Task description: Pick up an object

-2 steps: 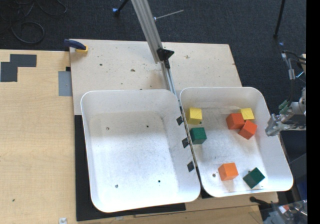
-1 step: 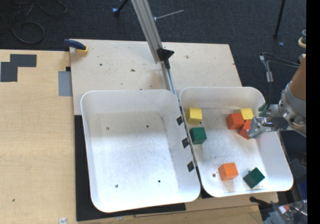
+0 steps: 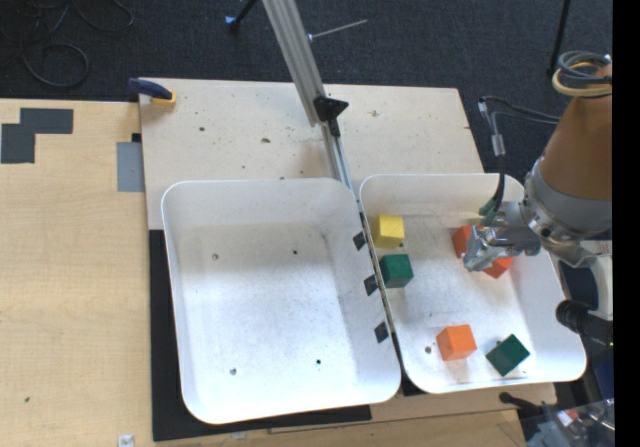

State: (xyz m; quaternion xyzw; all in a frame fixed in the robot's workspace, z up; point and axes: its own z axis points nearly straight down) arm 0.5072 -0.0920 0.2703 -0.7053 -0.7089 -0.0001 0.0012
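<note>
I am reaching my hand (image 3: pixel 483 253) down into the right bin (image 3: pixel 560 355). I cannot read any words or labels on anything here. A red block (image 3: pixel 462 239) is sitting right under my hand, touching it, with red poking out on both sides. I cannot tell if I am pinching it or just resting on it. A yellow block (image 3: pixel 390 228) and a green block (image 3: pixel 397 270) are lying off to one side of my hand, near the wall between the bins. An orange block (image 3: pixel 456 342) and a dark green block (image 3: pixel 508 354) are lying farther below my hand.
</note>
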